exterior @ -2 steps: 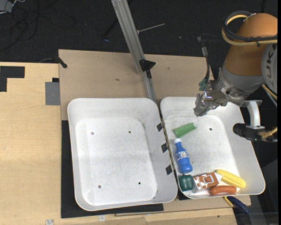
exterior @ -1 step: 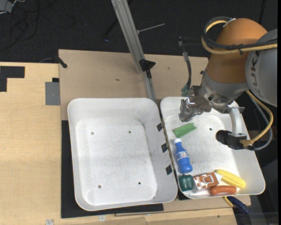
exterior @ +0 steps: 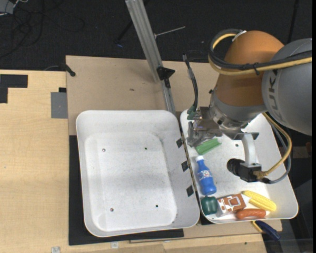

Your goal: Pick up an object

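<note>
The gripper (exterior: 200,136), jaws unreadable, hovers at the green block (exterior: 208,146), bottle (exterior: 204,176) at six o'clock; next, a clean grasp.

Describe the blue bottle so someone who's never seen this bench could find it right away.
Start at the right-hand white bin, the one under the grey and orange arm. Along its left wall, just below the gripper and a green piece, lies the blue bottle, its white cap pointing up toward the gripper. It is the only blue item; its neighbours are green, orange and yellow.
</note>
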`<act>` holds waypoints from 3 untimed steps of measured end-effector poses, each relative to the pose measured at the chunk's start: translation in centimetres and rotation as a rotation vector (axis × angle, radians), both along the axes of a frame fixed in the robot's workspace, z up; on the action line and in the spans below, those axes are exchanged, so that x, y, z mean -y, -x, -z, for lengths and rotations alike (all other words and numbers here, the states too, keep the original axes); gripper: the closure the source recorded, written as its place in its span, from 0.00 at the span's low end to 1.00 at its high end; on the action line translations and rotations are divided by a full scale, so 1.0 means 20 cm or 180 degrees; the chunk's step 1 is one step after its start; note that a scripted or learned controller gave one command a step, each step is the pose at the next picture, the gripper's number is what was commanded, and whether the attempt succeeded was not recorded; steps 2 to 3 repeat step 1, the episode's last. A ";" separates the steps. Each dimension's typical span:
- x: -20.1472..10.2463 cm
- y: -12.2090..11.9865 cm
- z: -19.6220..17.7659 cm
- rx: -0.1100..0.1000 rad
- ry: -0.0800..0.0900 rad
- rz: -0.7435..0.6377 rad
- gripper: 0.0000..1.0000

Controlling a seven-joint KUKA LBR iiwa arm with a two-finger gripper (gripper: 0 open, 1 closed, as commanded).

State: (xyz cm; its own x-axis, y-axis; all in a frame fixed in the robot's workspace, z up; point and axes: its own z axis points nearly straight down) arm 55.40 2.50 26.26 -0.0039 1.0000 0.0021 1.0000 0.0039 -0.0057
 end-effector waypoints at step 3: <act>-0.20 0.07 0.08 -0.0004 0.0004 0.0006 1.00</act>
